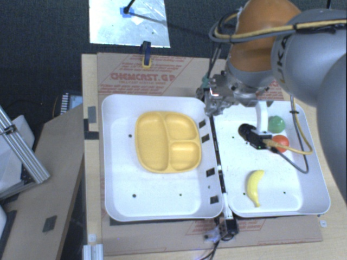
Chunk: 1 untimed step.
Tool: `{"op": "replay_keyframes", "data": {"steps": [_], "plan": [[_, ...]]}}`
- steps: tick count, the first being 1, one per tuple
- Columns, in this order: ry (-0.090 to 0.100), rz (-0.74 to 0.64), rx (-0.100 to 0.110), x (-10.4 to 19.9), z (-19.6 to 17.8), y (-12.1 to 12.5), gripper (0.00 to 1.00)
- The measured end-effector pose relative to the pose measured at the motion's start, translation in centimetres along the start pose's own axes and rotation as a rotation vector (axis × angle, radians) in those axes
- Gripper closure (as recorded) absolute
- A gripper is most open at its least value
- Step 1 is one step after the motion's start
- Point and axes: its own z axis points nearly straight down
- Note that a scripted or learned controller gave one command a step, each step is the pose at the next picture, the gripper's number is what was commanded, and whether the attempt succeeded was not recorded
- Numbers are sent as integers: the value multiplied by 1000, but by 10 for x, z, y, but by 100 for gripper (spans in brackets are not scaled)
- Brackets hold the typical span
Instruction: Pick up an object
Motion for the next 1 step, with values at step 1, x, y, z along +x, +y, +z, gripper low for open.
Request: {"op": "replay_keyframes", "data": {"steps": [1], "plan": [[0,0,3,48,32,-12,100]]}}
